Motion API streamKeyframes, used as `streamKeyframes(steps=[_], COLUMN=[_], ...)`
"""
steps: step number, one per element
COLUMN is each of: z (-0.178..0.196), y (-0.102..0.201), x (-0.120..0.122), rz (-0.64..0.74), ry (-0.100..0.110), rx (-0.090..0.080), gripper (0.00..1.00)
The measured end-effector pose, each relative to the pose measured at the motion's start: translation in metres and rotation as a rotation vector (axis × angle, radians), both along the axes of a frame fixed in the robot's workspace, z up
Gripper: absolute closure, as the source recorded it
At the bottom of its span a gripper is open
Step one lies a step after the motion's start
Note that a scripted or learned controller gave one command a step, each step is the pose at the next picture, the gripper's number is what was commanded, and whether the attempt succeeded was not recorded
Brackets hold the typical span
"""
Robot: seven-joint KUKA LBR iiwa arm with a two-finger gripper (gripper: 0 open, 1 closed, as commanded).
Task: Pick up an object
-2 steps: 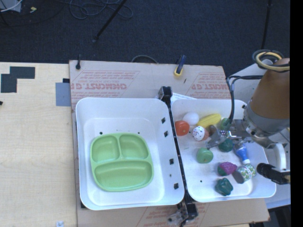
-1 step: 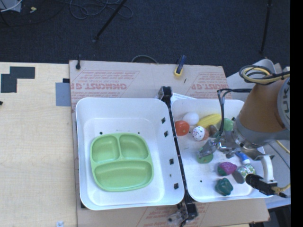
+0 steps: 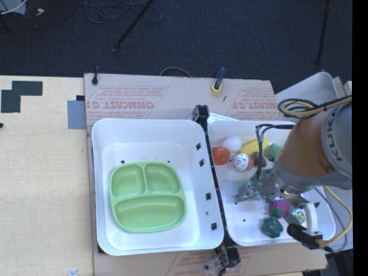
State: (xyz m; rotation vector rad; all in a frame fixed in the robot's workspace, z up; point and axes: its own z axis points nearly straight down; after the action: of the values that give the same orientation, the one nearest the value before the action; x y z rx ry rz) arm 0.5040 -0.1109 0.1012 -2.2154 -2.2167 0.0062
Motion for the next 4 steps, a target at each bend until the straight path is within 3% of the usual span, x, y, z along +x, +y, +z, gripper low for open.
streamKeyframes(steps=[1, 2, 4], z=[-0.015, -0.003, 0.115], y=[0.001, -0.001, 0.002], x=[-0.001, 0.0, -0.008], rz=[-0.002, -0.011, 0.0], ry=[-0.003, -0.005, -0.011], rx=[-0.001, -0.001, -0.003], gripper=[0.0, 1.0, 1.0])
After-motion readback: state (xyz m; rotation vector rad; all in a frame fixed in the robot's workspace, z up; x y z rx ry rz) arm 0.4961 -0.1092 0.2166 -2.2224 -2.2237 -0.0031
